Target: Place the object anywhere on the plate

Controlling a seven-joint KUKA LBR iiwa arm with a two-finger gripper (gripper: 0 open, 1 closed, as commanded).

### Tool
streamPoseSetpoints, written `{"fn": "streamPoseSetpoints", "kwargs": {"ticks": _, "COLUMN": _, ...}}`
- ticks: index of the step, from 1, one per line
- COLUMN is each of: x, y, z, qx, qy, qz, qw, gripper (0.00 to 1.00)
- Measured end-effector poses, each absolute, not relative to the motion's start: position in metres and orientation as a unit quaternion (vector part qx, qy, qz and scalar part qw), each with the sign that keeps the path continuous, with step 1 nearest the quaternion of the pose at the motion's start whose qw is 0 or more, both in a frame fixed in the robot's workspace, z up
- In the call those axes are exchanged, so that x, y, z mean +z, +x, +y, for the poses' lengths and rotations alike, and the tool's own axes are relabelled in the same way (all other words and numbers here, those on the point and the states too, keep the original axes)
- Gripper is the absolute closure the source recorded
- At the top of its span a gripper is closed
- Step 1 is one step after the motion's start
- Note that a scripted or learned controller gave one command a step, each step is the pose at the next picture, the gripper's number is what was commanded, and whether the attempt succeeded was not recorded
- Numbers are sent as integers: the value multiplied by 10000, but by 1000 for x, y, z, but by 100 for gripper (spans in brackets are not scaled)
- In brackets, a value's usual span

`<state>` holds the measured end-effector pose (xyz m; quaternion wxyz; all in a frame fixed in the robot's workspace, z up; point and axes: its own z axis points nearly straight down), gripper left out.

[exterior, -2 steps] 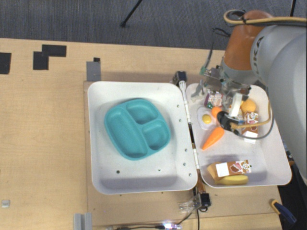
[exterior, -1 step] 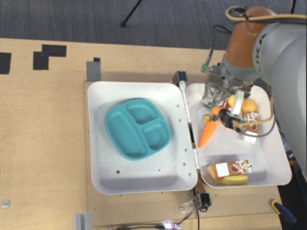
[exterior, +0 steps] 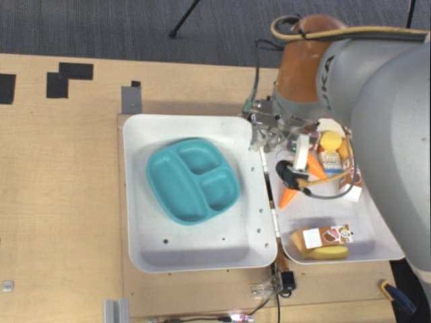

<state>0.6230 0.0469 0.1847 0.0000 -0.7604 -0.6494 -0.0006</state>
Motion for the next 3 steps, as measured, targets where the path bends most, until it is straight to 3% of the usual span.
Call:
{"fn": "streamPoseSetpoints", "kwargs": {"ticks": 1, "x": 147, "y": 579, "z": 125, "qx": 2, "qy": -7717, "qz": -6360, "qw": 12, "gripper": 100}}
{"fn": "streamPoseSetpoints", "kwargs": {"ticks": 2, "x": 193, "y": 550, "z": 220, "qx": -4, "qy": -8299, "qz": -5580, "qw": 7, "gripper": 100}}
{"fn": "streamPoseSetpoints", "kwargs": {"ticks": 3, "x": 176, "y": 587, "z": 235, "qx": -1, "qy": -8917, "qz": -4527, "qw": 4, "gripper": 100}}
